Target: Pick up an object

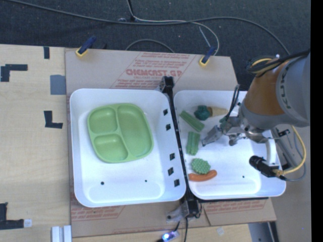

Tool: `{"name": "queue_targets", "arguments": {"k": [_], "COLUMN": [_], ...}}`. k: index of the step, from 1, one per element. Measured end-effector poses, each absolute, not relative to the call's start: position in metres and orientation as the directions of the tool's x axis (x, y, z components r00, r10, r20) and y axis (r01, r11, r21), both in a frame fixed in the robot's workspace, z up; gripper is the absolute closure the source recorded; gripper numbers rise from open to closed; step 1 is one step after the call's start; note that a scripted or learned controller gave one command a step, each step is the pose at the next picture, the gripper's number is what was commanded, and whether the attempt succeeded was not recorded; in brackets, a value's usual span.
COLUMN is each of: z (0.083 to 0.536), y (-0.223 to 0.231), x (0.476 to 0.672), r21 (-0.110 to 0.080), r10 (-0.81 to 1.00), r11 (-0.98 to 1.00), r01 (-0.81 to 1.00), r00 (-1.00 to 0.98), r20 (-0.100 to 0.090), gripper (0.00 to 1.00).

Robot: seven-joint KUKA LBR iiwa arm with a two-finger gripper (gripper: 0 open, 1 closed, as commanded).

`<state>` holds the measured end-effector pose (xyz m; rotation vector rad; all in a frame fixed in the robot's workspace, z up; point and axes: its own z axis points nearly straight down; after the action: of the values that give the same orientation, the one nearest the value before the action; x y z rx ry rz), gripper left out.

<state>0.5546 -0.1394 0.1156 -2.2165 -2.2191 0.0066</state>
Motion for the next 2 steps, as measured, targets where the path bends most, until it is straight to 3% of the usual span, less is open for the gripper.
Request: {"name": "queue_targets", "arguments": {"k": [1, 2], "z": [0.128, 0.171], "y": [-0.139, -0.141], "x": [0.556, 0.558], "r21": [-0.004, 0.003], "r10": [1.0, 1.0], "r11": [0.003, 0.001], "r01": [1.0, 1.0], "r00": [-0.003, -0.001], "r20": [0.001, -0.001], "gripper": [1.0, 1.0]}}
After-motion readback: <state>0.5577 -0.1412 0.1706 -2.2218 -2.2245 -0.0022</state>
